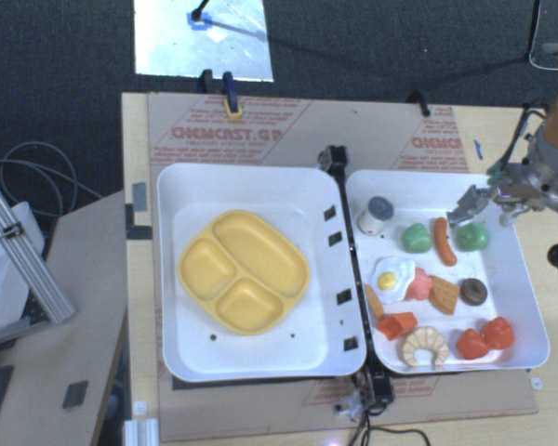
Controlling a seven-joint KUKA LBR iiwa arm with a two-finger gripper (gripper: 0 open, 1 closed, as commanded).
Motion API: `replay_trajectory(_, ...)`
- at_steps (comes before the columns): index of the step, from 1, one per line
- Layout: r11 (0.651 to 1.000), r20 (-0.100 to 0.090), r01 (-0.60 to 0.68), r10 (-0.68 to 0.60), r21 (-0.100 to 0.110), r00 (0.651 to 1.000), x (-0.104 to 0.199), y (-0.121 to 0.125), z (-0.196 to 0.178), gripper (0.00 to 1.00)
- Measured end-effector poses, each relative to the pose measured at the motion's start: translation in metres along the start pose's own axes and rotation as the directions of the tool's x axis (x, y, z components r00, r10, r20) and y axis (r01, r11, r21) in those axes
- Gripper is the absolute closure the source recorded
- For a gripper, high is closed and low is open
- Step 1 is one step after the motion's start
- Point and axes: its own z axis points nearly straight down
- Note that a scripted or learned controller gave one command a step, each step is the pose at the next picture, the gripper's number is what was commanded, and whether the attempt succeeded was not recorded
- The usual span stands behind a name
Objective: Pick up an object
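My gripper point(479, 207) hanging over right bin point(530, 328) far edge, nothing in it, can't tell its state tbh. Closest grab: green ball point(471, 237) just below, sausage point(444, 241) beside. Pick basically not started, whole grab and lift left.

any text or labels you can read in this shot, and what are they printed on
"CHEMCAST G P" in red, repeated on the brown protective sheet under the bins, clearest behind the left bin.
The same red print behind the right bin runs at a slant and is cut off, only partly legible.
Smaller red lines under each logo: too blurred to read.
The toy food carries no readable text.
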Motion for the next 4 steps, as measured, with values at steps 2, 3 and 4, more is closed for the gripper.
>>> replay_trajectory(2, 1.0, 0.0, -0.001, 0.001, 0.0, 1.0, 0.043, -0.061, 0.168, 0.0)
replay_trajectory(3, 1.0, 0.0, 0.0, 0.0, -0.003, 1.0, 0.042, -0.059, 0.158, 1.0)
replay_trajectory(4, 1.0, -0.003, 0.011, -0.011, -0.013, 1.0, 0.118, -0.017, 0.052, 1.0)
